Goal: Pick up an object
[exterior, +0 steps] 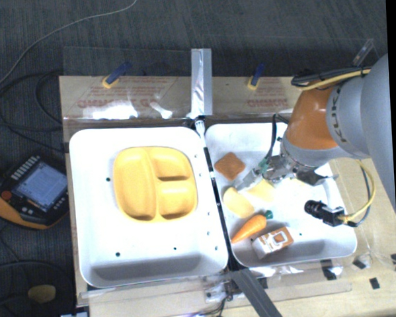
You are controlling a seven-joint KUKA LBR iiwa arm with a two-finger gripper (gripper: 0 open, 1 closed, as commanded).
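Four small objects share your right bin [341,243]: a brown square piece [229,165] at eleven o'clock, a pale yellow wedge [238,202] at centre left, a carrot [248,227] and a small carton [274,240] toward six. Your gripper [263,170] hangs low between the square and the wedge; whether it is open you cannot tell. The wedge lies just toward seven o'clock, long axis running ten to four. The left bin [97,259] holds a yellow divided tray [154,183], on a dark carpeted floor
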